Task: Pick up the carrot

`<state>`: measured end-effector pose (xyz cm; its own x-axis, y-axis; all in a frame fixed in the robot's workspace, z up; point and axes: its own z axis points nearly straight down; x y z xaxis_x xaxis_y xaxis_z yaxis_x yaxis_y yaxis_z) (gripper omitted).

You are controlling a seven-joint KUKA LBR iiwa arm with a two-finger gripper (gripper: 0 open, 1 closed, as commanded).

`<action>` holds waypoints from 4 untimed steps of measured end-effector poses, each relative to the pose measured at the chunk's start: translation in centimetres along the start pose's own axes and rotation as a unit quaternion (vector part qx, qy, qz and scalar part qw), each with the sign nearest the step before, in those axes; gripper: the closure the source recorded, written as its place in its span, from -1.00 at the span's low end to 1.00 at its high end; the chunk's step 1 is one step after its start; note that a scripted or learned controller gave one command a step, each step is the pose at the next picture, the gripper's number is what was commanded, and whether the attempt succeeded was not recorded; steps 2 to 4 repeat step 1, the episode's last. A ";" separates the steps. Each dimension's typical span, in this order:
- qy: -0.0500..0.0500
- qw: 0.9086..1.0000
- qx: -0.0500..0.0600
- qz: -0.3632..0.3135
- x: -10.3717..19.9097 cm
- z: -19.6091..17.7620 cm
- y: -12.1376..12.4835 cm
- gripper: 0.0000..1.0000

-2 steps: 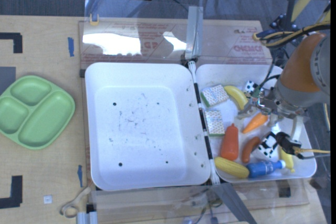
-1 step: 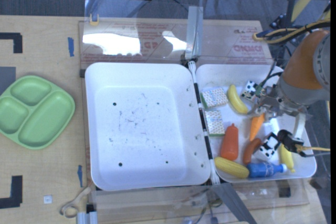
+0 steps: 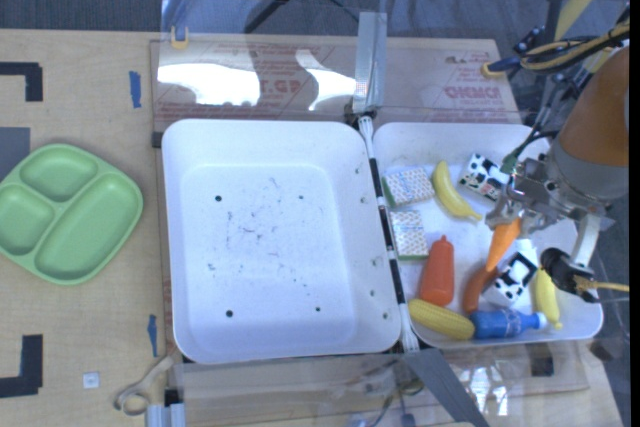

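Nearest the lens, along the bench's front lip, a loop of tan cord (image 3: 140,393) lies below the front left corner of the left shallow white plastic bin (image 3: 270,245), whose scuffed floor is bare.

Everything else can be placed from that left bin. Touching its right wall stands the right shallow white bin (image 3: 585,320), crowded with toys: an orange plastic bottle (image 3: 437,270), a yellow corn cob (image 3: 441,319), a blue bottle (image 3: 505,323), a yellow banana (image 3: 453,192), two patterned packets, and black-and-white cow-print blocks. The slim orange toy carrot (image 3: 502,245) lies tilted among them, towards the far right side of that bin.

The grey two-finger gripper (image 3: 515,207) sits right over the carrot's upper end; whether the fingers are spread or closed on it I cannot tell. This looks like the grasp stage. The next move probably calls for a firm pinch on the carrot, then a straight lift clear of the neighbouring toys.

Left of the bins, a green sectioned plastic plate (image 3: 66,212) rests on the pale wooden bench (image 3: 80,105). Behind it, dark carpet and stand legs.
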<state>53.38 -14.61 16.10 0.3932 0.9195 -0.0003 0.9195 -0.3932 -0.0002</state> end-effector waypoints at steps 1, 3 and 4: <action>0.000 1.000 0.000 0.004 -1.3 -0.7 2.8 1.00; 0.000 1.000 0.000 0.004 -1.3 -0.7 2.8 1.00; 0.000 1.000 0.000 0.004 -1.3 -0.7 2.8 1.00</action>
